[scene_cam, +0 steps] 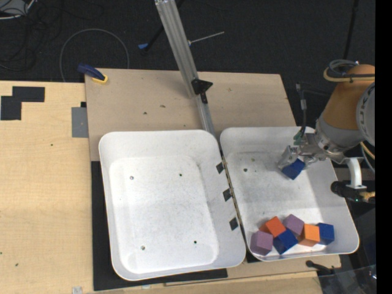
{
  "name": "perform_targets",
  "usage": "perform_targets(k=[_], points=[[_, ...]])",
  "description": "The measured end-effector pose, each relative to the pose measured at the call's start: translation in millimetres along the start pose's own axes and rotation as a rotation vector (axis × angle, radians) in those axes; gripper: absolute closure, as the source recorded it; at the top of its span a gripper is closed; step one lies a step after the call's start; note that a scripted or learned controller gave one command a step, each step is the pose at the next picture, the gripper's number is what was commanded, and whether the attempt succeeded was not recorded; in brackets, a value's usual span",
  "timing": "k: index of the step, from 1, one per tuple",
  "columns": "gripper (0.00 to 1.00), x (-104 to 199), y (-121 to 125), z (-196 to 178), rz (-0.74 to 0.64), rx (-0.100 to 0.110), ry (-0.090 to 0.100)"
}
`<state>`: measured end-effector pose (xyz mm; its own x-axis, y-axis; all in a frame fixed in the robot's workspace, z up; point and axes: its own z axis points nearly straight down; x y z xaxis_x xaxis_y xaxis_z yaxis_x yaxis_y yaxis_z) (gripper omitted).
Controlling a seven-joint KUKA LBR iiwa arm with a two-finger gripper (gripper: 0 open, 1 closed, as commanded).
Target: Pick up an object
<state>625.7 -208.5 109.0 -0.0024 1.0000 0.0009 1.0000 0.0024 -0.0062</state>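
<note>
Grey metal two-finger gripper in right white plastic bin, upper area | small blue cube sits at fingertips, looks pinched betw. them, tilted | other cubes clustered at bin's near edge, well apart | judged: lift next.

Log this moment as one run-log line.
arm: over right bin | gripper: at blue block, grasp unconfirmed | cluster: six blocks at near edge | left bin: untouched
</note>
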Motion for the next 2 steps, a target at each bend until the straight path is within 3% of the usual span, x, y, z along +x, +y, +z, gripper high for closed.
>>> perform_targets(k=[1, 2], points=[[1.00, 81.8, 12.3, -59.6, -0.006, -0.010, 0.002], [1.00, 159.2, 13.8, -150.3, -0.005, -0.012, 0.002]])
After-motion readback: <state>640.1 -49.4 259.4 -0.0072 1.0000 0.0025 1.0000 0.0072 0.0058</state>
